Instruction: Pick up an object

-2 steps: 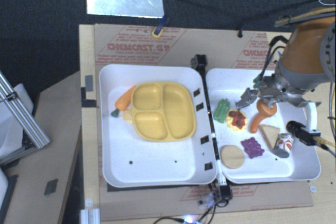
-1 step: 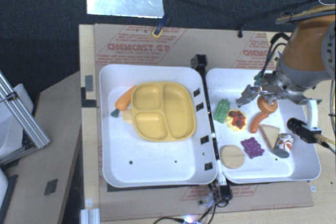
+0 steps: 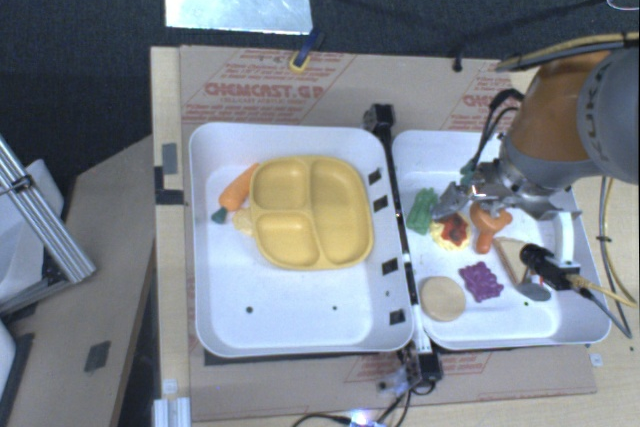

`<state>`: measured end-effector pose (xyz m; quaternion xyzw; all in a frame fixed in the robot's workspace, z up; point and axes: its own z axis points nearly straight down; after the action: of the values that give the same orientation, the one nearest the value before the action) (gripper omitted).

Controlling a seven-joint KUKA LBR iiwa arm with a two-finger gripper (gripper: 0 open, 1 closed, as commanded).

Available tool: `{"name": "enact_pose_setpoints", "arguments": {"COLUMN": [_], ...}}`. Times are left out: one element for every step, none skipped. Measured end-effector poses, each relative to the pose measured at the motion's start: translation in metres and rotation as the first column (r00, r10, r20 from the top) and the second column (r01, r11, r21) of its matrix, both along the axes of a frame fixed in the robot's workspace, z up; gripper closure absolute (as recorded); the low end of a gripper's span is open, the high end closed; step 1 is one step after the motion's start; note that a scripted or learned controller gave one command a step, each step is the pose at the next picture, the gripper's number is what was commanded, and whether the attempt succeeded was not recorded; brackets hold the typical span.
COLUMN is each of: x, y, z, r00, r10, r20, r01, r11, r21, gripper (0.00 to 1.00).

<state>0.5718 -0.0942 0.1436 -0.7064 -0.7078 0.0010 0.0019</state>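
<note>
The hand point(image 3: 462, 203) hangs low over the right bin point(image 3: 575, 315), at its upper middle. Whether it is released or clenched cannot be told from this angle, and nothing is seen grasped. The grey arm point(image 3: 560, 140) enters from the right.

Just left of the hand lies a green piece point(image 3: 422, 208). Directly below the hand are a red-and-yellow piece point(image 3: 452, 231) and an orange piece point(image 3: 488, 225), close together. Nearer the front of the same bin lie a purple grape cluster point(image 3: 482, 281), a pale wedge point(image 3: 510, 257) beside it, and a round tan disc point(image 3: 443, 298) at the lower left.

The left bin point(image 3: 215, 315) holds a yellow divided plate point(image 3: 305, 212), with a carrot point(image 3: 238, 186) touching its left edge. Both bins rest side by side on the surface point(image 3: 260, 85).
</note>
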Motion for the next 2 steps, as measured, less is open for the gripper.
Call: {"name": "enact_pose_setpoints", "arguments": {"x": [0.0009,0.0016], "y": [-0.0001,-0.0001], "z": [-0.0353,-0.0258], "r00": [1.0,1.0], "r10": [-0.001,-0.001], "r20": [0.007,0.008], "r01": [0.001,0.001], "r11": [1.0,1.0], "r21": [-0.001,-0.001], "gripper": [0.0,1.0]}}
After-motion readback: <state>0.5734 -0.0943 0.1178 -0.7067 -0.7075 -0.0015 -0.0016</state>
